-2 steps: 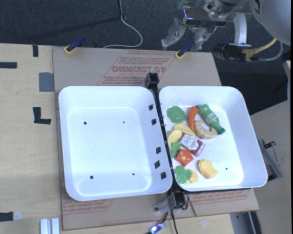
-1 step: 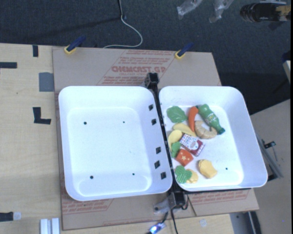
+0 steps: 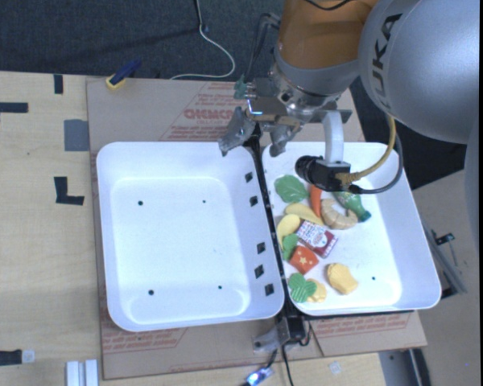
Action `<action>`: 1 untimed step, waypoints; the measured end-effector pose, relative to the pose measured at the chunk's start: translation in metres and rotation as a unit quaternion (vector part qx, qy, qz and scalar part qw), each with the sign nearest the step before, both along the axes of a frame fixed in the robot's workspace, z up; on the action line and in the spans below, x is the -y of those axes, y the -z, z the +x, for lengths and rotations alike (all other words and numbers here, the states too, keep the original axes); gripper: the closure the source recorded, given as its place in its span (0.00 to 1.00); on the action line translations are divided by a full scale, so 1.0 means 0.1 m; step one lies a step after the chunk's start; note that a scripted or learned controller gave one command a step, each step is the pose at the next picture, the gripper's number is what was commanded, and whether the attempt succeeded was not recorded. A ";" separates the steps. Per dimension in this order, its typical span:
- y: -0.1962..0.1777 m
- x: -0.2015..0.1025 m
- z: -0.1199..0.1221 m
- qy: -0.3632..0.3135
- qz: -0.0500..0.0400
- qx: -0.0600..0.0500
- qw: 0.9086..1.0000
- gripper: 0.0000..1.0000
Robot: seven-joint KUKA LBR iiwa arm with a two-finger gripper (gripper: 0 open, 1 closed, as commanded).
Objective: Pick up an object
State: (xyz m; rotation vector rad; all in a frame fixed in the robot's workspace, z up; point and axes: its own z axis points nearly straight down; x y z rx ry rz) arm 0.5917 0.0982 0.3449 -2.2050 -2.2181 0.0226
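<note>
The right bin (image 3: pixel 386 248) holds a pile of small toy foods along its left side: a green leaf (image 3: pixel 290 187), an orange carrot (image 3: pixel 315 199), a yellow banana (image 3: pixel 299 215), a red and white packet (image 3: pixel 316 236), a red box (image 3: pixel 304 259), a yellow lump (image 3: pixel 340 277) and a green piece (image 3: pixel 303 288). My gripper (image 3: pixel 255 139) hangs over the far end of the divider between the two bins, just beyond the pile. Its fingers are spread and open, with nothing between them.
The left bin (image 3: pixel 177 223) sits beside the right one on a cardboard sheet (image 3: pixel 145 111). A black hose fitting (image 3: pixel 318 170) from the arm hangs over the pile's far end. A white cable (image 3: pixel 213 40) and a blue and yellow tool (image 3: pixel 122 72) lie behind the bins.
</note>
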 end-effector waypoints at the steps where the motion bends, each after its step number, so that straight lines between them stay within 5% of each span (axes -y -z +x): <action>1: -0.30 -0.13 0.78 0.001 0.000 0.011 1.000 1.00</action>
